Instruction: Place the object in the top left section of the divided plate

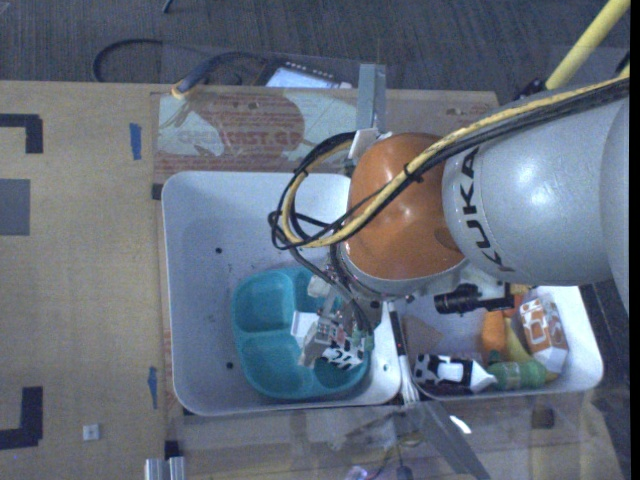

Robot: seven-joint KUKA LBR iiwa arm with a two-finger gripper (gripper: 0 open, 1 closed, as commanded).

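We look down from one fixed camera set above the bench [80,268], tilted at a slant so both white bins fall in frame, the left bin [200,268] whole and the right bin [585,363] partly covered. The arm [530,198] enters from the right, close beneath us and large. Beyond the bench's far edge we see dark floor [420,18].

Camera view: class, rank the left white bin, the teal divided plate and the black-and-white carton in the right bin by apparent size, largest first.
1. Left white bin
2. Teal divided plate, partly hidden by the arm
3. Black-and-white carton
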